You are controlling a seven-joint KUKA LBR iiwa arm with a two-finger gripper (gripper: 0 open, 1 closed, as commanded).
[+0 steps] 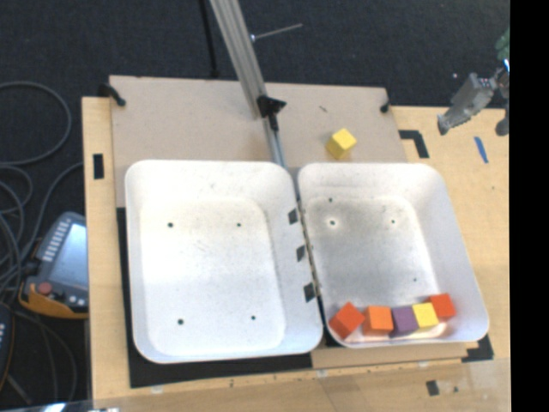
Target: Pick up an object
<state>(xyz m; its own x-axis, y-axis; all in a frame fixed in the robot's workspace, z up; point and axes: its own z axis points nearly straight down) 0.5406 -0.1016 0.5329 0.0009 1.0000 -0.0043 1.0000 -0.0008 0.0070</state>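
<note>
Several small blocks lie in a row along the near wall of the right bin (446,204): an orange-red one (347,318), an orange one (379,318), a purple one (403,319), a yellow one (425,316) and a red one (442,305). Another yellow block (340,142) sits on the bench behind the right bin, outside it. My gripper (467,103) shows as a small grey shape at the far right, high above the bench's back corner and well away from every block. Nothing is seen in it.
The left bin (146,230) stands beside the right one. A slanted aluminium bar (238,41) runs down to the gap between the bins at the back. Cables and a hand-held pendant (62,264) lie left of the bench.
</note>
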